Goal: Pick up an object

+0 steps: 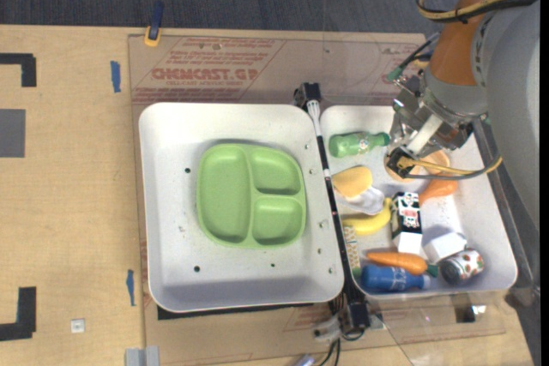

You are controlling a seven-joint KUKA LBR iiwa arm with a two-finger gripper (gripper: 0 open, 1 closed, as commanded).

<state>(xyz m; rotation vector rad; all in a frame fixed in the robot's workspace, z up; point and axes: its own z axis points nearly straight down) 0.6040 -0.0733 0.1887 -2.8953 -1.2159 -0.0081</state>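
A green bottle (358,143) is laid on its side at the far end of the right bin (493,223), just left of the hand (419,143). A pale orange thing (433,160) is partly hidden beneath the hand, and what it is cannot be made out. Whether the hand is apart or together cannot be told. A green divided plate (251,195) is seen in the left bin (163,184).

Green divided plate (251,193) in left bin (165,141), cardboard sheet (343,64) beneath
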